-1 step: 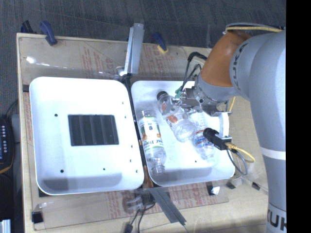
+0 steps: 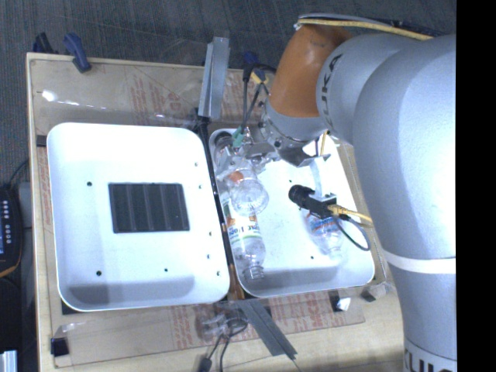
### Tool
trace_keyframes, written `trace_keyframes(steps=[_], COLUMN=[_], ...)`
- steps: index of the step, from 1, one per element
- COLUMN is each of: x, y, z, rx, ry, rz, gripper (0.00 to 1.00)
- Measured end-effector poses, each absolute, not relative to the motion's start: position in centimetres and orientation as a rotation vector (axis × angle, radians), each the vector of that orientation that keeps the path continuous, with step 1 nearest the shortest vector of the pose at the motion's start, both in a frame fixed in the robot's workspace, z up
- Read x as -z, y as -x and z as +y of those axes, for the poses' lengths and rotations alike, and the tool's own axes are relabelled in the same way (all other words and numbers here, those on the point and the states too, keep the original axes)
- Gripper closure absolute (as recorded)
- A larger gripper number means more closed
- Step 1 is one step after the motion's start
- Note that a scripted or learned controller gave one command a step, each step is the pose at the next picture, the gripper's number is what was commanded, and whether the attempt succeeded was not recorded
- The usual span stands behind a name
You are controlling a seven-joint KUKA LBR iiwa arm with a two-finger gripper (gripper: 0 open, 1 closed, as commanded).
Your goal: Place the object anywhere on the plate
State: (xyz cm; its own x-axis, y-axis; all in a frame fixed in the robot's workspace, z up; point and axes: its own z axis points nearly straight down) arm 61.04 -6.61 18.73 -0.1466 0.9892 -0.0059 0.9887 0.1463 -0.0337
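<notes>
The end effector (image 2: pixel 252 147) hangs over the right bin's (image 2: pixel 353 273) far left corner, its grip state impossible to tell, while the clear bottle (image 2: pixel 242 227) lies just nearer along the left wall, long axis running near-to-far, and the dark plate (image 2: pixel 149 207) sits left.

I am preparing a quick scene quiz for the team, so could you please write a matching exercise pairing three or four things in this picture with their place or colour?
Things:
1. dark plate
2. clear plastic bottle
3. orange band
4. blue clamp

Descriptions:
A. at the bench's far left corner
B. lying along the right bin's left wall
C. on the arm, above the wrist
D. flat on the floor of the left bin

Pairs: 1-D, 2-B, 3-C, 4-A
</notes>
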Motion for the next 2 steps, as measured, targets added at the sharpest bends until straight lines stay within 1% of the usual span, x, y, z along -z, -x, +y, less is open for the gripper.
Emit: trace_keyframes(steps=[1, 2], x=[-19.0, -19.9], y=[-58.9, -64.5], z=[0.7, -3.0], rx=[-0.007, -0.017], ry=[1.871, 1.287], rz=[-2.518, -2.841], gripper=[1.0, 1.0])
